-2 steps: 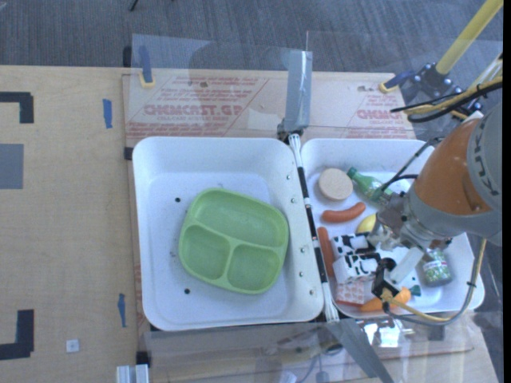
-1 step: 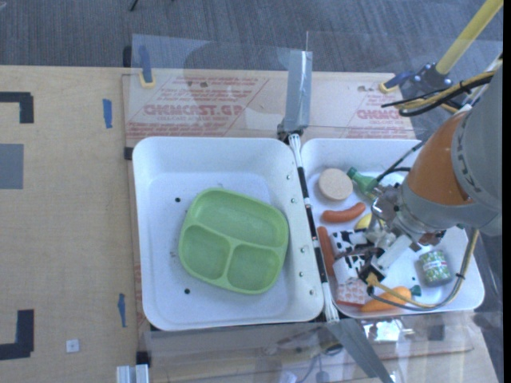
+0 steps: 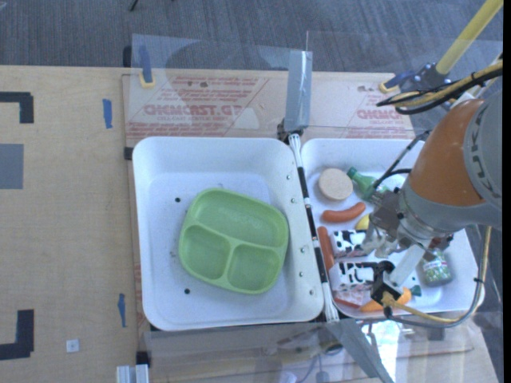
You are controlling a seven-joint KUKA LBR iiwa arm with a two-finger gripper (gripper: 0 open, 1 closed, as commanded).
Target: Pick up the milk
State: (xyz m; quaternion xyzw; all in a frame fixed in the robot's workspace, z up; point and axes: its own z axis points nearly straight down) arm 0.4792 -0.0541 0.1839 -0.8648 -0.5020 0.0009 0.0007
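Observation:
The milk (image 3: 351, 271) is a white carton with black cow patches, lying in the right bin (image 3: 463, 294) near its left side. Its upper part runs under the gripper. My gripper (image 3: 375, 244) reaches in from the right and hangs low over the carton's upper end, touching or nearly touching it. The grey wrist and orange band hide where the gripper meets the carton, and nothing is lifted off the bin floor.
Around the carton lie a tan round bun (image 3: 335, 185), a green bottle (image 3: 362, 183), a sausage (image 3: 343, 212), a red strip (image 3: 326, 250), a small jar (image 3: 437, 271) and a carrot (image 3: 374, 306). The left bin (image 3: 152, 214) holds a green divided plate (image 3: 233, 240).

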